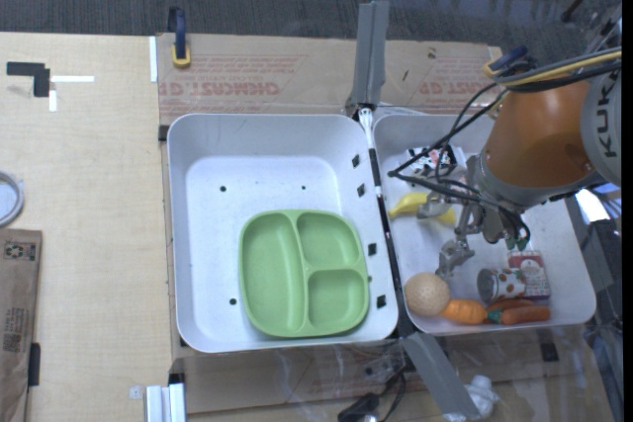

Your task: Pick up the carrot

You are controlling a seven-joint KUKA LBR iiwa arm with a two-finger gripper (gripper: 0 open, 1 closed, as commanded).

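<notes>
Carrot lies beside ball, seemingly ungrasped.

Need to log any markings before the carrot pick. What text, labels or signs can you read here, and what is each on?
Red print on the cardboard sheet: upside down and blurred, not readable.
Dark recycling-type mark on the brown paper bag: any text too small to read.
Red-and-white carton near the carrot: label too blurred.
</notes>
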